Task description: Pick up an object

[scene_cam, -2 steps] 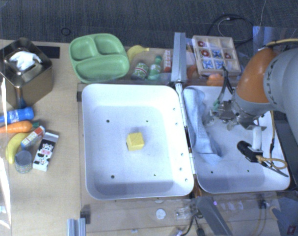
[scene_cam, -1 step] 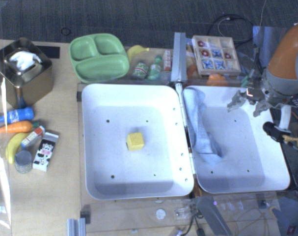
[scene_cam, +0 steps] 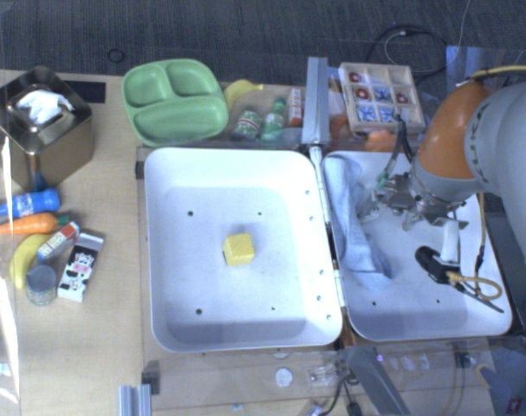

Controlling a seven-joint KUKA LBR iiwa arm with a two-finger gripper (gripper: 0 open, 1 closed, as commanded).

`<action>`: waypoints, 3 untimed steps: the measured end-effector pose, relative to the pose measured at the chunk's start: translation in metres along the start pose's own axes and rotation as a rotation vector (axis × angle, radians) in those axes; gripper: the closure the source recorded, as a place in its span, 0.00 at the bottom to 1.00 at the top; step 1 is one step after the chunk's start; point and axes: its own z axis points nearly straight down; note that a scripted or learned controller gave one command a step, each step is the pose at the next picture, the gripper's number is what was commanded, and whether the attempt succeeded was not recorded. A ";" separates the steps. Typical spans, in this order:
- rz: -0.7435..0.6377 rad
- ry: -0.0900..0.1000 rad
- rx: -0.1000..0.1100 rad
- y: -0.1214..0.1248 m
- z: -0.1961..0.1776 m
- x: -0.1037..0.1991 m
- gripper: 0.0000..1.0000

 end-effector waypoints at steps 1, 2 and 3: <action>0.133 -0.001 -0.001 0.063 -0.063 -0.084 0.00; 0.030 0.000 0.001 0.074 0.008 -0.020 0.00; -0.081 -0.001 -0.002 0.082 -0.032 -0.073 0.00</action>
